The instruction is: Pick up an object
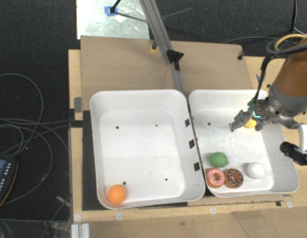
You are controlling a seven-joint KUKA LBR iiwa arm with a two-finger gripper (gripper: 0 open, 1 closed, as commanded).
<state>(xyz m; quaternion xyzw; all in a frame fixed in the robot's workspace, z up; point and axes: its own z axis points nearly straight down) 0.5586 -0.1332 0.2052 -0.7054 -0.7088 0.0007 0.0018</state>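
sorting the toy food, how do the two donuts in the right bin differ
The pink donut has pale pink icing; the brown donut has dark chocolate-coloured icing with light specks. The pink donut lies nearer the divider between the bins, just below the green ball; the brown donut lies beside the white ball. Both are ring-shaped, similar in size, lying flat and side by side at the right bin's near edge.

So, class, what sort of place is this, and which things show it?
Probably a robotics lab: a robot arm with its claw over two white bins of toy food, loose cables on carpet.
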